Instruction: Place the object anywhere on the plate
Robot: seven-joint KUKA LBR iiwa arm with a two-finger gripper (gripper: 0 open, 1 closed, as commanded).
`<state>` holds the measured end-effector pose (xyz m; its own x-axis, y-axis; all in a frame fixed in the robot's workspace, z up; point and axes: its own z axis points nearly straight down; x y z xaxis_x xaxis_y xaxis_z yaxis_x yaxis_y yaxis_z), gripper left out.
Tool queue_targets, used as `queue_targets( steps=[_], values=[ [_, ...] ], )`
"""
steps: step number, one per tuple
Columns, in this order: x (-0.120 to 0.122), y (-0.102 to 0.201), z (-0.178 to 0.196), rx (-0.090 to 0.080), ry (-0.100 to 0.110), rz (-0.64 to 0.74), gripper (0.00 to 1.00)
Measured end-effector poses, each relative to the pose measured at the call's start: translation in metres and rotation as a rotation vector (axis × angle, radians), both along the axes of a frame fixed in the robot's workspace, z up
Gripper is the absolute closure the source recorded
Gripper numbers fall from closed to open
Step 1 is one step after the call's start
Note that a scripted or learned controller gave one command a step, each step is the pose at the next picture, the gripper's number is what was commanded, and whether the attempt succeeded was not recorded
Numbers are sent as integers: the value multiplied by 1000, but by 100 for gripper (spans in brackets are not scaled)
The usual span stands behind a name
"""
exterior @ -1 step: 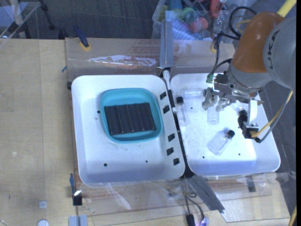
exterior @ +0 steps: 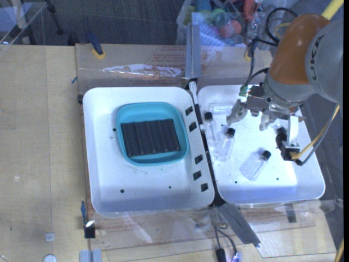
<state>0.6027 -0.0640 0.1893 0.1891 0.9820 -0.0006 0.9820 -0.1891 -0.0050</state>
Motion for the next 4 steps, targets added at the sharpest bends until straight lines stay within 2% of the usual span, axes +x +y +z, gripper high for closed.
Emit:
queue_targets(
  steps=[1,2,3,4],
  values=[
    [62,-66,-37,-1,0,90,0],
    [65,-110,27,-2,-2,-32,0],
    [65,-151,95,-2,-2,-58,0],
    [66,-150,194,-2,-2,39,0]
  ],
)
